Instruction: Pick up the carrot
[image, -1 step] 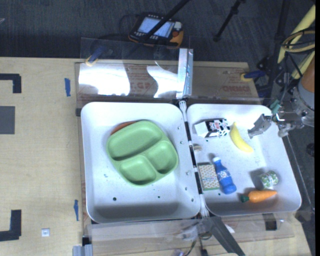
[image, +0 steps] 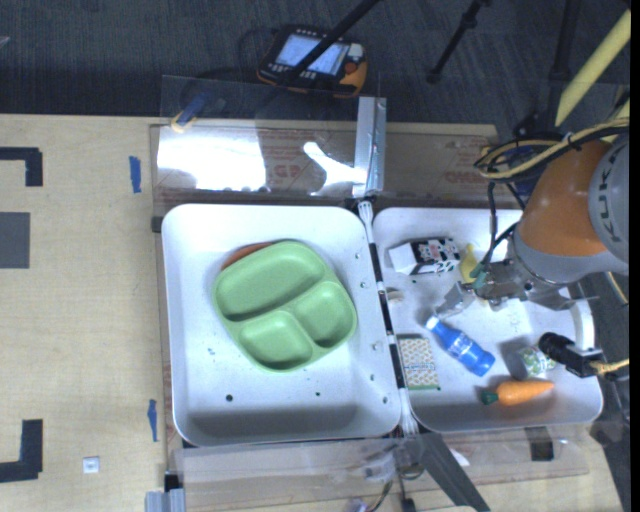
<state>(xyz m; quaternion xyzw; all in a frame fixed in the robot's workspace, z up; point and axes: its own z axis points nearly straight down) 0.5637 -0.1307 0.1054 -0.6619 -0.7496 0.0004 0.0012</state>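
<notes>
With its finger state impossible to tell, the gripper (image: 470, 290) hovers near the blue bottle (image: 461, 346), well apart from the carrot (image: 520, 393), so it might grab the bottle instead.

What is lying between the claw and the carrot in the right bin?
In the camera view, the blue bottle lies between the claw and the carrot, slightly left of the direct line.

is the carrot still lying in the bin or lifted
Lying in the bin: the carrot rests flat on the right bin's floor near its front edge, gripper apart from it.
</notes>
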